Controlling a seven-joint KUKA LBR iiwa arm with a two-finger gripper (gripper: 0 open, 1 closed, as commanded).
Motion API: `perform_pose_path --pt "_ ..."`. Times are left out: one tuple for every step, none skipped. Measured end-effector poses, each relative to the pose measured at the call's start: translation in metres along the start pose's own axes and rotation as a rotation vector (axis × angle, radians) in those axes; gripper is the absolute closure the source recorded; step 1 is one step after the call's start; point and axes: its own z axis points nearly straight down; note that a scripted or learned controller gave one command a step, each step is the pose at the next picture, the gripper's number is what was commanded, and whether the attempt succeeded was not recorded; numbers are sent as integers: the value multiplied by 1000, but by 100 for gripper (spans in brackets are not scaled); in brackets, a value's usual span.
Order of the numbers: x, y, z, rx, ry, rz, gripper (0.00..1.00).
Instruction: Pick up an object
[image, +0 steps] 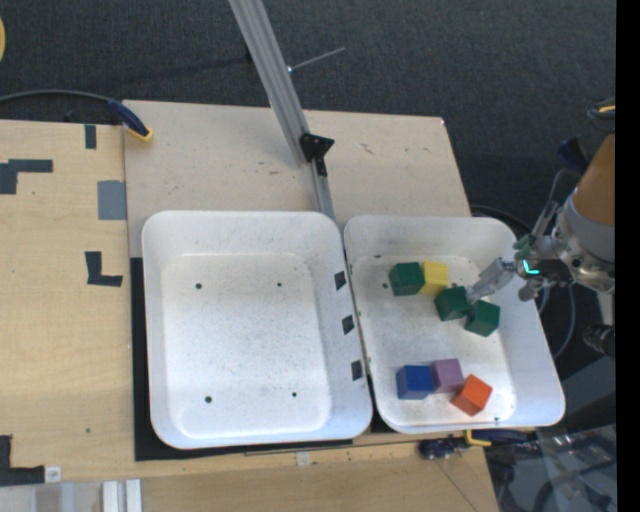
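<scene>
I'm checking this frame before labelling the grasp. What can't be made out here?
- Pincer: its tips are small and blurred over the green blocks in the camera view, so contact or grip is unclear.
- Arm: cut off by the right edge.
- The two dark green blocks: the boundary between them is blurred.

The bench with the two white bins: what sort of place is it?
Probably a robotics lab test bench. A robot arm reaches over the right bin, which holds small coloured cubes such as the orange cube, and a metal pole stands behind the left bin.
</scene>
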Motion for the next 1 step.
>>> perform_pose_path --pt "0 1 -2 -3 -1 -1 0"
